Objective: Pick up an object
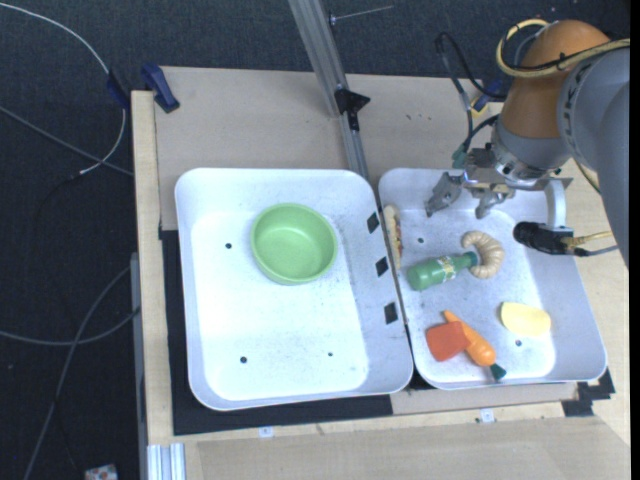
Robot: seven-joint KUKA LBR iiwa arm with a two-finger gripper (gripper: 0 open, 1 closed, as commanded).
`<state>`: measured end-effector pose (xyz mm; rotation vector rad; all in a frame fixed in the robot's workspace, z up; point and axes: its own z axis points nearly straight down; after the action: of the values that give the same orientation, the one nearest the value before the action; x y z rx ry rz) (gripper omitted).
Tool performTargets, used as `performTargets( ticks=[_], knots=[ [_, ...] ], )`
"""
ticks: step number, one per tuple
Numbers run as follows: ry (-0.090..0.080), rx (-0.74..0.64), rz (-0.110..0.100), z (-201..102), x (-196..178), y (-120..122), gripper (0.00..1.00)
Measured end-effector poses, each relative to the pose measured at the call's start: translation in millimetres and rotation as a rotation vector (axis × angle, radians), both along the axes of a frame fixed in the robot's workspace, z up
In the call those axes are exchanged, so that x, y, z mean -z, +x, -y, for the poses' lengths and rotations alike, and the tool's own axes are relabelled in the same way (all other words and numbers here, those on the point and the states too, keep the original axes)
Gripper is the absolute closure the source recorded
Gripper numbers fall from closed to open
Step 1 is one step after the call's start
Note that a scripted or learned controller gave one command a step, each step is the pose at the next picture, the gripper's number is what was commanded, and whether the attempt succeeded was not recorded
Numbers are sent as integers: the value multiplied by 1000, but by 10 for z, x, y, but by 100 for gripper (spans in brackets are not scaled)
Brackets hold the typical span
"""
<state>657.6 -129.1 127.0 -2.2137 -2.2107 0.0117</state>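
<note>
the left bin (pixel 210 368) is a broad, shallow white tray with rounded corners, well to the left of the jaws, and it holds a smooth round green bowl (pixel 293 242) near its upper middle. the right bin (pixel 580 343) is the same speckled white plastic, and the gripper (pixel 466 194) hangs over its upper edge with its two dark fingers (pixel 440 196) spread apart and nothing between them. just below the jaws lies a green bottle (pixel 440 270), its long axis nearly level, neck pointing right and slightly up toward a tan, ridged, curled piece (pixel 487 251) that touches its tip. a thin tan stick (pixel 394 230) lies along the bin's left wall, below-left of the jaws. farther below sit an orange carrot-like toy (pixel 470 343) beside a red block (pixel 443 341), and a pale yellow soft-edged lump (pixel 525 319) below-right.
</note>
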Motion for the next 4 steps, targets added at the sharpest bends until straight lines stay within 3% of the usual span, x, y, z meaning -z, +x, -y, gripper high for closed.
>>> performTargets(
  ticks=[1, 3, 4],
  knots=[
    [0, 0, 10, -6, -174, 27, 100],
    [-4, -2, 23, -10, -1341, 11, 100],
    [-4, -3, 22, -15, -1687, 23, 100]
  ],
)
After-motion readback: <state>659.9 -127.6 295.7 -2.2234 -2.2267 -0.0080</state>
